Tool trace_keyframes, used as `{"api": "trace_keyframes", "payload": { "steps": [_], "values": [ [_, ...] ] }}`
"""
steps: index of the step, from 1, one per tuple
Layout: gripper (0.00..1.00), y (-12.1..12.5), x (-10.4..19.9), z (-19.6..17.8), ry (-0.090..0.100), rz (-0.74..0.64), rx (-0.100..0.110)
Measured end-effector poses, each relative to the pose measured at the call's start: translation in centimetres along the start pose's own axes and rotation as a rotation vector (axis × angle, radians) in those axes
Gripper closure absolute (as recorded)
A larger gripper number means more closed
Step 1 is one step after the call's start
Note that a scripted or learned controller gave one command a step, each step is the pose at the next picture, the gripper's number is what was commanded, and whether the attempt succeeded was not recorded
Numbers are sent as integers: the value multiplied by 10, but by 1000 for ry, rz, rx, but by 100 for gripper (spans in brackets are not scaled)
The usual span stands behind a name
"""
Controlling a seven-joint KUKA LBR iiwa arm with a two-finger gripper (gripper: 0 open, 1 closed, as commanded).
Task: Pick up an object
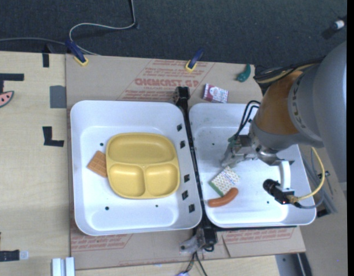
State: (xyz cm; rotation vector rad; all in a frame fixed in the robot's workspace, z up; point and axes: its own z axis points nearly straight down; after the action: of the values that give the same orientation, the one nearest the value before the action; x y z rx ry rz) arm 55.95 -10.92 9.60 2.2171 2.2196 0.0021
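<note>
My gripper hangs low in the right bin, its tips right above a small white-and-green checked packet. An orange-red sausage lies just in front of the packet near the bin's front wall. In the left bin sits a yellow divided plate with a brown cracker tucked under its left edge. Nothing shows between the gripper's tips.
A black divider clamp runs between the two bins. A small red-and-white packet lies on the cardboard behind the right bin. The arm's grey body and orange band cover the right bin's far right side.
</note>
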Motion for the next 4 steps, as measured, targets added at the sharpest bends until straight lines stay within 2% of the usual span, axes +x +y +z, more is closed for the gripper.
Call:
{"api": "trace_keyframes", "payload": {
  "steps": [1,2,3,4],
  "values": [
    [0,0,0,0,0,0,0],
    [0,-11,14,10,-2,1,-2],
    [0,-59,10,9,0,1,-1],
    [0,6,15,10,0,0,-1]
  ]
}}
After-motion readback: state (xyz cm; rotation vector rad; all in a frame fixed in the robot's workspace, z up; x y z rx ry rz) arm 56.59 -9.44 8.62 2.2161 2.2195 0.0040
